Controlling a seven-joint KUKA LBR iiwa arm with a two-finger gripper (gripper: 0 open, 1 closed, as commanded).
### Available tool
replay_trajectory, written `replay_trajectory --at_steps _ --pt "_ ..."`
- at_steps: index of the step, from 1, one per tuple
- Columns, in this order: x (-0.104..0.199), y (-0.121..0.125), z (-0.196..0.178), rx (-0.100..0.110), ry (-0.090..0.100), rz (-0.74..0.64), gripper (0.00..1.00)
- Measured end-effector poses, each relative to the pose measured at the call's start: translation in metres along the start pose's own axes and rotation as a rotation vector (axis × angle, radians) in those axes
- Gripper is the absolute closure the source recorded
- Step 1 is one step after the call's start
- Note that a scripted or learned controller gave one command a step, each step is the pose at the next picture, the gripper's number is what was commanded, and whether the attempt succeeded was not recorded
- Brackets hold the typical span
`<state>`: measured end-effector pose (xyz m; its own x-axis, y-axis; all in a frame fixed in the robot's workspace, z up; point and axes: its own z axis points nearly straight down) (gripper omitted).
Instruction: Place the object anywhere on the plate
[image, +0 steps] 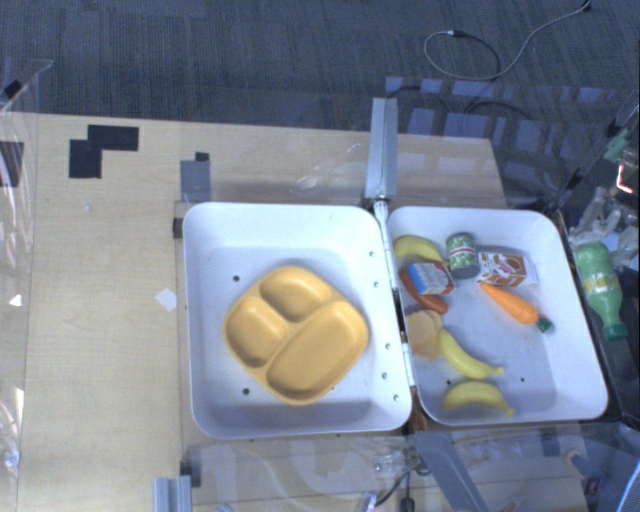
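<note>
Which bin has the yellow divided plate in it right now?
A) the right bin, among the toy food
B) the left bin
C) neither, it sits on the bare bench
B: the yellow plate lies alone in the left bin, while the bananas, carrot and other items are in the right bin.

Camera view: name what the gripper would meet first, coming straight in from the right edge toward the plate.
Probably the green bottle beside the right bin's rim, then the carrot; travelling higher, it might clear both.
</note>
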<state>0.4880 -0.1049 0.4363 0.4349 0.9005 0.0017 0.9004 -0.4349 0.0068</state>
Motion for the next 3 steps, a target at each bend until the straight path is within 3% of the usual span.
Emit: replay_trajectory --at_steps 2,3 --pt "-0.043 0.021 0.001 0.001 -0.001 0.202 1.0" --pt "-0.066 0.031 0.001 0.001 -0.002 0.408 1.0"
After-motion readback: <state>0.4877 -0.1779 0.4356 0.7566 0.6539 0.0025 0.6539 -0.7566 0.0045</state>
